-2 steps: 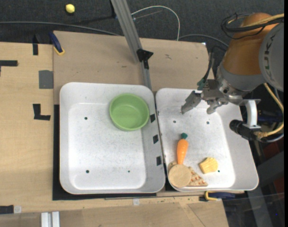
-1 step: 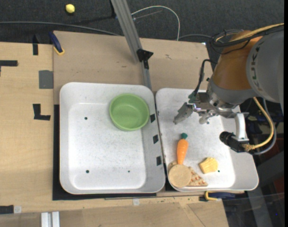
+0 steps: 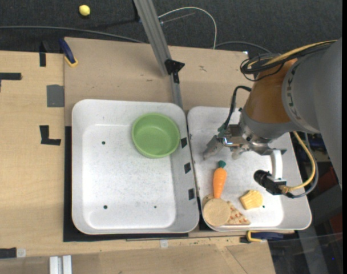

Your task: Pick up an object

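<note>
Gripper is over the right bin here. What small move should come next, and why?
Probably straight down onto the carrot. The gripper hangs open just above its green top, holding nothing, and the carrot lies apart from the cookie and cheese, so the fingers have room to close around it.

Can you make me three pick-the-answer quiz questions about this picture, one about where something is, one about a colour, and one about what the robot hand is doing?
1. Where is the bowl?
A. In the left bin
B. In the right bin
C. On the floor

2. What colour is the carrot?
A. Blue
B. Orange
C. Pink

3. What is the hand doing?
A. Holding the bowl
B. Holding the cheese
C. Open above the carrot, holding nothing

Answers:
1. A, the green bowl sits in the left bin, near its top right corner.
2. B, it is orange with a small green top.
3. C, its fingers are spread with nothing between them; the cheese lies apart in the right bin.
</note>
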`<control>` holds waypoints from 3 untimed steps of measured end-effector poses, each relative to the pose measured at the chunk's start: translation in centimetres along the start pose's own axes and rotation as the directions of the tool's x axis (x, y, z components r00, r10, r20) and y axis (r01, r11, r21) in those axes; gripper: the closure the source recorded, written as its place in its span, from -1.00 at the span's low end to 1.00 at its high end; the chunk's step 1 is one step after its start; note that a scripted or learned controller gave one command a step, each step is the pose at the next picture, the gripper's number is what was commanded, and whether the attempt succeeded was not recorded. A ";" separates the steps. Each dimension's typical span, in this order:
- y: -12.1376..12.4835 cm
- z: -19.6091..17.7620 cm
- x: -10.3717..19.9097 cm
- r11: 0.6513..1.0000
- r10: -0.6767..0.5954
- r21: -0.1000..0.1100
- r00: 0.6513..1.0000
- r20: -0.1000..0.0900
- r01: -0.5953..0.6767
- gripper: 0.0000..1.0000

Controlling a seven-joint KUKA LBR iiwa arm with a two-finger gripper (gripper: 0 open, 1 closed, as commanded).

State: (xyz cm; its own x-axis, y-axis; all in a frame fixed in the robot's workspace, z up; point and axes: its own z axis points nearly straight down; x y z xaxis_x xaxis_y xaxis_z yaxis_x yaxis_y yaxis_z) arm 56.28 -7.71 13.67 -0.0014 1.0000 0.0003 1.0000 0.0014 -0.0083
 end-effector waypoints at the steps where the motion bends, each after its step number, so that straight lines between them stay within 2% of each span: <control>1: 0.1 -1.3 0.0 1.000 -0.001 -0.004 1.000 0.000 0.001 1.00; 2: 0.5 -6.0 0.9 1.000 -0.001 -0.011 1.000 0.000 0.001 1.00; 3: 0.5 -6.7 0.9 1.000 0.000 -0.008 1.000 0.000 0.000 1.00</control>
State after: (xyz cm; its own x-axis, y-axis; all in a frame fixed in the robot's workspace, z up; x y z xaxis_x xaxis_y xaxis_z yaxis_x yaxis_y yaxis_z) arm 56.88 -6.81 20.41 -0.0011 1.0000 0.0004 1.0000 0.0011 -0.0004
